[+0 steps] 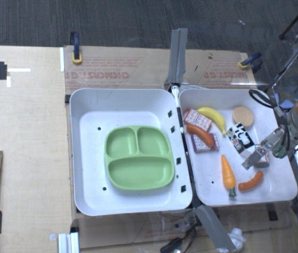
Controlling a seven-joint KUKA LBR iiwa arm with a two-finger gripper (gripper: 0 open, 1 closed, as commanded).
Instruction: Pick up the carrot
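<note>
Camera view: tool [255, 159] state unreadable, carrot [228, 173] nearby, cardboard lettering mirrored, illegible.

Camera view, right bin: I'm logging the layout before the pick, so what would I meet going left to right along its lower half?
Carrot → orange sausage → gripper, which hangs just above the sausage's right end. The carrot lies apart from the gripper, green tip pointing toward the near wall of the right bin.

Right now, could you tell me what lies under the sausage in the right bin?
The sausage lies across a pink packet; the packet's middle is covered by it.
</note>
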